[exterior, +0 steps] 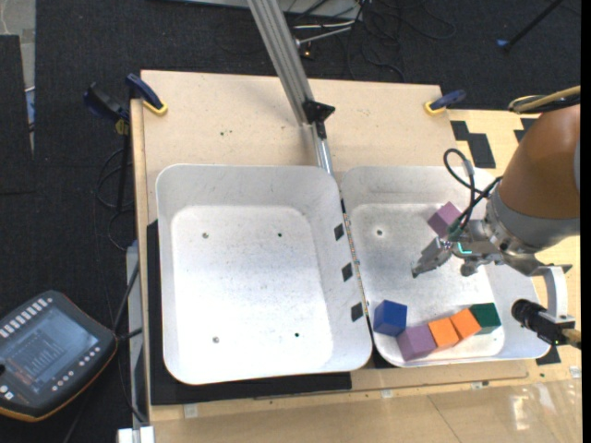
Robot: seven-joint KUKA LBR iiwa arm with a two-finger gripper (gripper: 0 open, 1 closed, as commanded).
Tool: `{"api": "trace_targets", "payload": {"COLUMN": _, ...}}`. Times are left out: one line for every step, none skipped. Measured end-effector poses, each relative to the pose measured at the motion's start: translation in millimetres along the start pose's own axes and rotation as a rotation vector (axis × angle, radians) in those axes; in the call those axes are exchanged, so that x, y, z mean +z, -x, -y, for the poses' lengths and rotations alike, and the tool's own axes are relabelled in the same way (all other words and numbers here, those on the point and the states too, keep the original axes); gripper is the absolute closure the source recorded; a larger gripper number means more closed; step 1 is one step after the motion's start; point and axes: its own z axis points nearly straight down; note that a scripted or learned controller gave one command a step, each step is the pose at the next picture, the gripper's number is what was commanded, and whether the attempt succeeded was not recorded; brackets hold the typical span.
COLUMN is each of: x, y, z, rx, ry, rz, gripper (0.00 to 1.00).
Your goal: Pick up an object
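Several cubes lie in the right bin (388,206). A blue cube (390,317), a purple cube (416,341), an orange cube (444,330) and a green cube (483,318) sit in a row along its near edge. A second, lighter purple cube (445,217) rests farther back, just beyond the wrist. My gripper (450,264) hangs over the middle of this bin, between the far purple cube and the near row. It is open, with nothing between its fingers (427,262).
The left bin (175,247) adjoins the right one at the centre. A metal pole (282,53) slants in from the top to the divide between the bins. A teach pendant (42,349) lies off the bench at lower left.
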Motion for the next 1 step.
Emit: {"api": "trace_targets", "payload": {"x": -2.1, "y": 0.1, "z": -1.1, "rx": 0.002, "ry": 0.005, "rz": 0.001, "gripper": 0.00}}
